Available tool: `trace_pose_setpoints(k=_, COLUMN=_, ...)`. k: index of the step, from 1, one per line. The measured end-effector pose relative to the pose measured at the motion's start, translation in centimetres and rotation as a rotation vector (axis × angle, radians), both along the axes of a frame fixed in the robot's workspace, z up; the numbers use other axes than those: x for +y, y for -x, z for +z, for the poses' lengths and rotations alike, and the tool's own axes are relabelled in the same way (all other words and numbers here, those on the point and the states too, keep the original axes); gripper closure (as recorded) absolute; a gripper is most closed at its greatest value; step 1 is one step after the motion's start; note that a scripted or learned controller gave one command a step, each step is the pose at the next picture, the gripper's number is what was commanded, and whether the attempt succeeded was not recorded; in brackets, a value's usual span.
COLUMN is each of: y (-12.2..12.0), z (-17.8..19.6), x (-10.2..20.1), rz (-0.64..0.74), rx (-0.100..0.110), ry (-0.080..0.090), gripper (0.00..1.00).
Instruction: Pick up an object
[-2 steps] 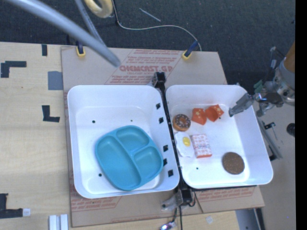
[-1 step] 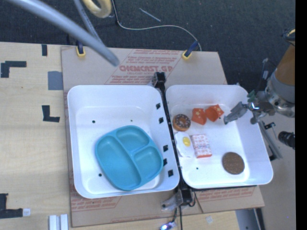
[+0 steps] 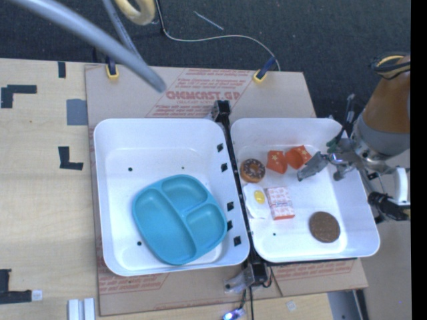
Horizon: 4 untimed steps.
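The right bin (image 3: 347, 249) holds a chocolate-glazed doughnut (image 3: 253, 170), two orange-red blocks (image 3: 287, 159), a white fried egg with a yellow yolk (image 3: 257, 197), a small white and red packet (image 3: 280, 203) and a round brown cookie (image 3: 324, 227). My gripper (image 3: 325, 170) hangs over the bin's right half, just right of the orange-red blocks and above the cookie. It is open, with one grey finger (image 3: 310, 168) pointing towards the blocks, and nothing sits between the fingers.
A blue divided plate (image 3: 179, 217) lies in the left bin (image 3: 113, 145). The wall between the bins (image 3: 230, 179) carries black clips. Both bins rest on a cardboard sheet (image 3: 200, 92). A grey pole (image 3: 80, 25) crosses the top left.
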<state>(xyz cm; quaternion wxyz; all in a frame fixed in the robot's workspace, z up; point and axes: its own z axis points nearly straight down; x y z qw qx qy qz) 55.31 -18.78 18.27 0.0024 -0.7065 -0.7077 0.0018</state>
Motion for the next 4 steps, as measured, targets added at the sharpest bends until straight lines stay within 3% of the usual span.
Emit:
trace_pose_setpoints(k=1, y=0.4, z=-4.6, x=-0.4, rz=-0.002, rx=0.001, ry=0.000, gripper=0.00)
trace_pose_setpoints(k=2, y=0.3, z=-3.3, x=-0.4, rz=0.000, rx=-0.004, ry=0.001, gripper=1.00)
trace_pose_setpoints(k=3, y=-0.3, z=1.2, x=-0.8, rz=0.000, rx=-0.010, ry=0.003, gripper=1.00)
trace_pose_setpoints(k=4, y=-0.3, z=3.1, x=-0.8, rz=0.000, rx=-0.007, ry=0.001, gripper=1.00)
